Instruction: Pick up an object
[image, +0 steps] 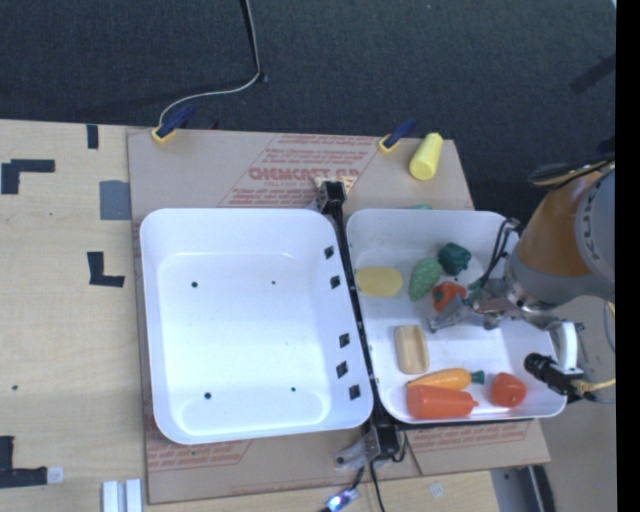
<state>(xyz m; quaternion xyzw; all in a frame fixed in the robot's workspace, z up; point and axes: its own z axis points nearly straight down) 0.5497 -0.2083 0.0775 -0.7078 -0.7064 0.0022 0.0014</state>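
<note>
The grey two-finger claw (445, 318) reaches into the right white shallow bin (400, 232), low beside a small red-and-green toy vegetable (447, 293); how far it is parted I cannot tell. Nearby lie a tan bread-shaped block (411, 348) and an orange plastic carrot (441, 379).

Arm (565, 245) enters from the right edge, grey with orange band above the wrist, angled down and leftward. Gripper (446, 318) sits low at the right side of the scene, fingers pointing left; finger spacing not resolvable.
</note>
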